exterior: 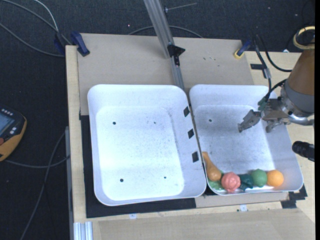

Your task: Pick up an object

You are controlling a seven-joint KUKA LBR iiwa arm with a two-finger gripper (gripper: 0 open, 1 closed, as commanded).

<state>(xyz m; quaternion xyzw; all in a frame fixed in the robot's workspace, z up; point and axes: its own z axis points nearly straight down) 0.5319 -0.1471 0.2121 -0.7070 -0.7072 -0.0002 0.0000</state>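
- The desk (130, 59) is a pale board on dark carpet, with blue clamps at its far corners and a metal rail slanting down from the top towards the gap between the bins.
- The left bin (100, 101) is a shallow white tray with rounded corners, speckled on its floor.
- The right bin (220, 91) sits just beside it, touching along the middle edge, where small black clips show.
- The arm (302, 79) reaches in from the right, its brownish-orange band above a grey wrist.
- The gripper (261, 120) hangs over the upper right part of the right bin; its fingers (247, 122) are spread apart with nothing between them, well away from the objects.
- The objects lie in a row along the near edge of the right bin:
- an orange carrot-like piece (211, 168) at the left, tilted along the bin wall;
- a pink ball (230, 181) just beside it;
- a green round piece (259, 176), with something teal between it and the pink ball;
- an orange ball (275, 178) at the right end, touching the green one.
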